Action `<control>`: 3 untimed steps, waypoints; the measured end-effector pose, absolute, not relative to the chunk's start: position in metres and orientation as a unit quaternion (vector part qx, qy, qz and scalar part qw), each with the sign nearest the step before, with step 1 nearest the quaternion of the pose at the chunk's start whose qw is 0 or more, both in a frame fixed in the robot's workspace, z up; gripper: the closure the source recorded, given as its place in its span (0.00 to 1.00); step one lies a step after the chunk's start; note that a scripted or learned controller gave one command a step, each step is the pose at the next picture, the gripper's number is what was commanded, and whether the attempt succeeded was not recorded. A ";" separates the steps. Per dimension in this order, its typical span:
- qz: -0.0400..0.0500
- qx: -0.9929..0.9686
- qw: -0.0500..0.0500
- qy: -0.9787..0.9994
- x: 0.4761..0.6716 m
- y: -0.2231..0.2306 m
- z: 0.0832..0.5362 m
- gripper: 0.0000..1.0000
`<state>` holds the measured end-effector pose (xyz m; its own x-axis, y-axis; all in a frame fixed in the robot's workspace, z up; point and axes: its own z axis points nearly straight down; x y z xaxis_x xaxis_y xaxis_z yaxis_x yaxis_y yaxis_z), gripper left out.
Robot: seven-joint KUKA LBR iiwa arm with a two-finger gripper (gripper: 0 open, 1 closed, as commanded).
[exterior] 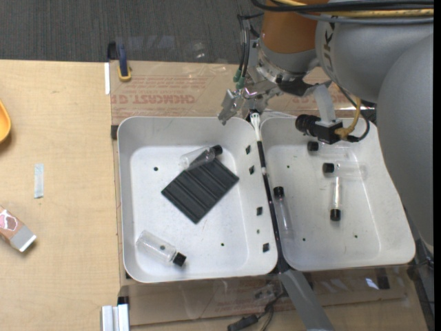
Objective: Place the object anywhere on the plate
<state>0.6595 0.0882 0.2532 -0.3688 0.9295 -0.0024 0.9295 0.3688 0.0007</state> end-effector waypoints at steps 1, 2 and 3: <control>0.000 0.389 0.001 0.921 0.659 0.124 0.248 0.00; 0.000 0.217 0.002 0.976 0.643 0.178 0.322 0.00; 0.001 -0.037 0.002 0.999 0.640 0.216 0.431 0.00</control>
